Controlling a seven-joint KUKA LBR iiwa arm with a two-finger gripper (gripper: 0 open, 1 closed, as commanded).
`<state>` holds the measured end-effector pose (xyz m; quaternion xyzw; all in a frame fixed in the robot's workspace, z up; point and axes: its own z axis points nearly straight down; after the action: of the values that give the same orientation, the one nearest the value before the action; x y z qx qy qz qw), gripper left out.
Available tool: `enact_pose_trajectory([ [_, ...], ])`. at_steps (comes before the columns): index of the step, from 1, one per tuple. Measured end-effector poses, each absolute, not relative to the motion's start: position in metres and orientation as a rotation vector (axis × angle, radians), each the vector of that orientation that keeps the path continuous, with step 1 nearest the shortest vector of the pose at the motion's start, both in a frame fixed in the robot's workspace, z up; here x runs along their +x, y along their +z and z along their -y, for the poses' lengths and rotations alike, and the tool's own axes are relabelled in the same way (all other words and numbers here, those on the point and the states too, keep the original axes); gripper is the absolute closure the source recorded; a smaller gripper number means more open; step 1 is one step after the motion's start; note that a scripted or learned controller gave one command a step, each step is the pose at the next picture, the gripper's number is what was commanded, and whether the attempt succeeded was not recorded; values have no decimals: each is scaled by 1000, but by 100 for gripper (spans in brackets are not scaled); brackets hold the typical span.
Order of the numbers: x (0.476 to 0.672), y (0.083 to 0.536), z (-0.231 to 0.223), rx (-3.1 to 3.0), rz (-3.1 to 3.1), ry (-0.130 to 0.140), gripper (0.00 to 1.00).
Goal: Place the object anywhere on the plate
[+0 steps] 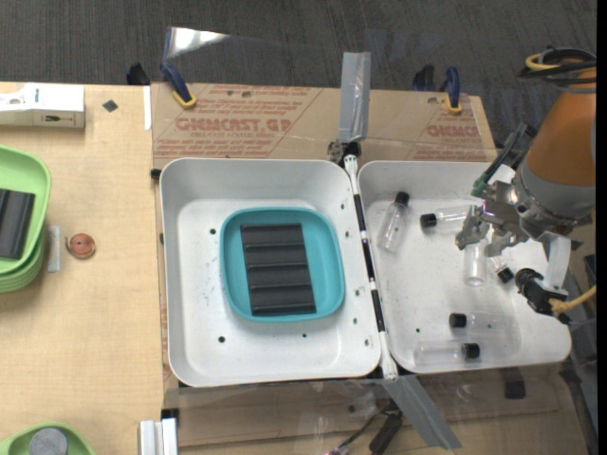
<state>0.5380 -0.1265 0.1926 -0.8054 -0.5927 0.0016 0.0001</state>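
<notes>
1. Across the middle of the frame, two shallow white bins sit side by side on a sheet of printed cardboard (285, 121), which lies on a pale wooden bench (85, 349); dark grey carpet (285, 17) fills the top of the frame.
2. Centre-left, the left bin (190, 349) holds a teal plate (327, 254) with a black ribbed insert (277, 268) lying in it.
3. Centre-right, the right bin (417, 282) holds several clear vials with black caps: one vial (392, 221) near its upper left, another (438, 220) just right of that, and one (446, 353) low in the bin.
4. At the right edge, the grey and orange arm (564, 150) reaches over the right bin.
5. Its gripper (479, 240) hangs above a clear vial (474, 265); whether the fingers are apart or together cannot be told, and no vial is seen between them.
6. At the left edge sit green trays (24, 183), a white box (43, 107) and a small round copper-coloured piece (82, 245).
</notes>
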Motion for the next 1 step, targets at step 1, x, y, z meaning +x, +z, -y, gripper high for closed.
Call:
enact_pose_trajectory([
  [1,538,193,127,-2530,1862,5,0],
])
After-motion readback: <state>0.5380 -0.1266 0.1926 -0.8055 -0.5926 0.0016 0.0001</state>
